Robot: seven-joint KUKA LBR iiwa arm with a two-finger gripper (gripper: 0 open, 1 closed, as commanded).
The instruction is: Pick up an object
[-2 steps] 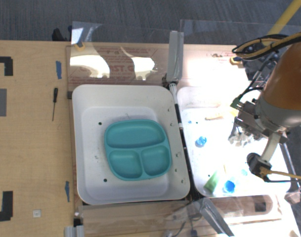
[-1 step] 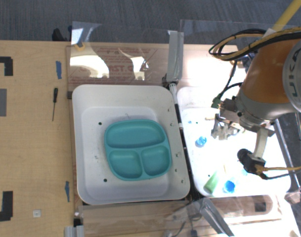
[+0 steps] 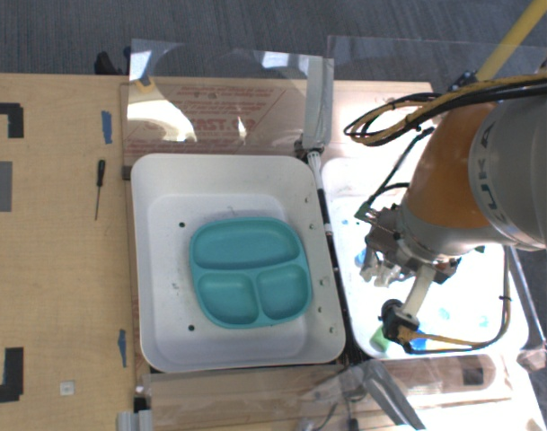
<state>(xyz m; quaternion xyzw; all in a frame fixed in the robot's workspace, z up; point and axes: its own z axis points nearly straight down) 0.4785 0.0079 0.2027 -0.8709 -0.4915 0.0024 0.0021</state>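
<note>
- The grey arm with the orange band above its wrist (image 3: 471, 178) reaches in from the right and hangs over the right-hand shallow white bin (image 3: 342, 191). I judge this to be the approach step, with nothing picked yet.
- The left-hand shallow white bin (image 3: 156, 205) sits just beside it, and the arm is not over it.
- A teal plastic plate with three compartments (image 3: 249, 270) lies flat in the middle of the left bin, well apart from the arm.
- The two-finger gripper (image 3: 376, 272) is low over the left half of the right bin. The glare is strong there, so I cannot tell whether it is spread or closed, and I see nothing in it.
- A small green object (image 3: 379, 339) lies near the front left corner of the right bin, near the gripper but apart from it. It looks like the likeliest target.
- Next, I judge the gripper needs to centre over that green piece, come down squarely and close on it. The bin's corner walls leave little room.
</note>
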